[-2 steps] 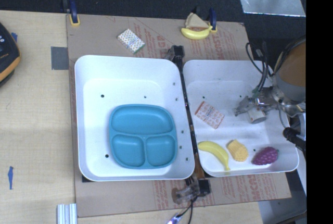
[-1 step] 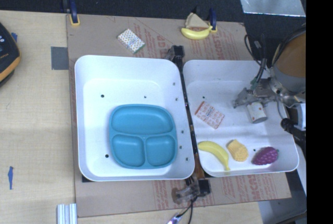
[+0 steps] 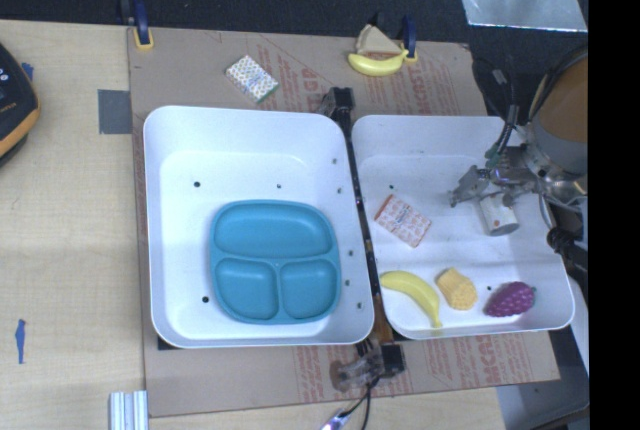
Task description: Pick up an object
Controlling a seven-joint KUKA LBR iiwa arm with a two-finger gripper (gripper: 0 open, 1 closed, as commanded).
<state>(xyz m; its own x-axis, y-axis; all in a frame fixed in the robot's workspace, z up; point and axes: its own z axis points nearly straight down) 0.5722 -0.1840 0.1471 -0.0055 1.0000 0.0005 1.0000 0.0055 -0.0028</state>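
The right bin point(image 3: 430, 143) holds a small red-and-white sachet point(image 3: 402, 220) near its middle. Along its front wall lie a yellow banana point(image 3: 414, 293), a yellow corn piece point(image 3: 458, 288) and a purple bunch of grapes point(image 3: 509, 299). My gripper point(image 3: 487, 190) hangs over the right part of this bin, above and to the right of the sachet and behind the grapes. Nothing shows in its grasp. The grey arm with its orange band point(image 3: 565, 113) comes in from the right edge.
The left bin point(image 3: 180, 143) holds a blue divided plate point(image 3: 273, 260). On the cardboard behind the bins lie a second banana with a sandwich toy point(image 3: 378, 56) and a patterned packet point(image 3: 250, 76). A yellow-and-black device point(image 3: 12, 103) sits at the far left.
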